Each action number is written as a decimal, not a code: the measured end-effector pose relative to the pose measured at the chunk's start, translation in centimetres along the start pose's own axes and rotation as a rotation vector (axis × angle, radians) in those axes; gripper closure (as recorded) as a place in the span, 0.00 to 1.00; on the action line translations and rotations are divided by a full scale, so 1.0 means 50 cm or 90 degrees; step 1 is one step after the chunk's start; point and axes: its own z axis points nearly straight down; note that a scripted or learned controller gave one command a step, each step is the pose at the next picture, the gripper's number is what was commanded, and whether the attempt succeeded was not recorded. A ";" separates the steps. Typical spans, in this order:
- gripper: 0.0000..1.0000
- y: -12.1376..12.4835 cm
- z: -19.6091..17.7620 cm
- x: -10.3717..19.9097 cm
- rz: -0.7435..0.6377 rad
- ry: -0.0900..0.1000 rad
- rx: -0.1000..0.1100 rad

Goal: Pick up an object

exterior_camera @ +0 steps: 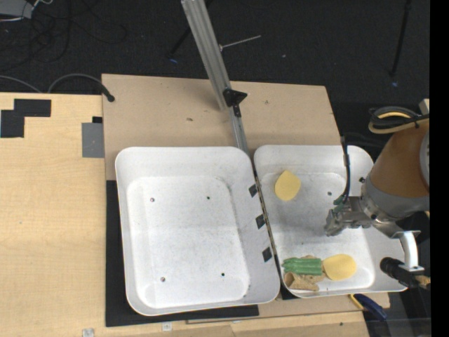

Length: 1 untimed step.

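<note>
Overhead, the arm (pixel 400 181) reaches in from the right, its orange band showing above the wrist, and the gripper (pixel 339 220) sits low over the right bin (pixel 316 159), toward that bin's right side. Nothing shows between its tips, and how far they stand apart cannot be told from this slant.

Four objects lie in the right bin. A round yellow piece (pixel 287 186) rests toward the far left of it, well apart from the gripper. Along the near edge, a green object (pixel 304 265) lies just beside a second yellow piece (pixel 339 267), with a tan object (pixel 304 281) touching the green one's near side.

The left bin (pixel 140 163) sits alongside. No brand, label or writing can be read anywhere.
</note>
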 end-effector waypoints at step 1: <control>1.00 -0.003 -0.084 0.002 -0.004 -0.001 -0.004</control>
